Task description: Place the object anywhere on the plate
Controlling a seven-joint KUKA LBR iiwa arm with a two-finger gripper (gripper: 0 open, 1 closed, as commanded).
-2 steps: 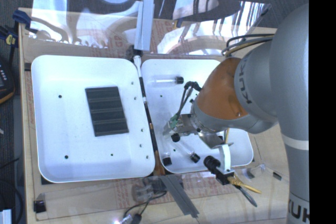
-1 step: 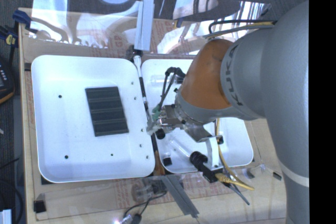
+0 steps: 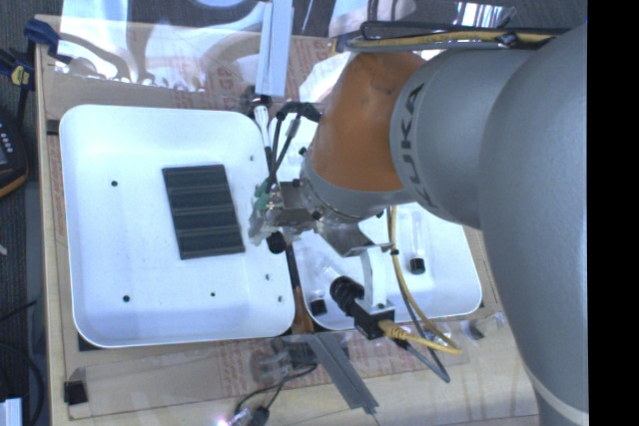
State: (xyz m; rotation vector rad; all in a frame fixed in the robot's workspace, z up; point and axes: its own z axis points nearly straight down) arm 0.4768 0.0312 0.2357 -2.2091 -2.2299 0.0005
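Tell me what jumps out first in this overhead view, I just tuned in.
The big grey arm with its orange band dominates the right side, reaching in over the right bin and hiding most of it. In the left bin, a dark ribbed rectangular plate lies flat near the middle, with nothing on it. The gripper hangs near the seam between the two bins.
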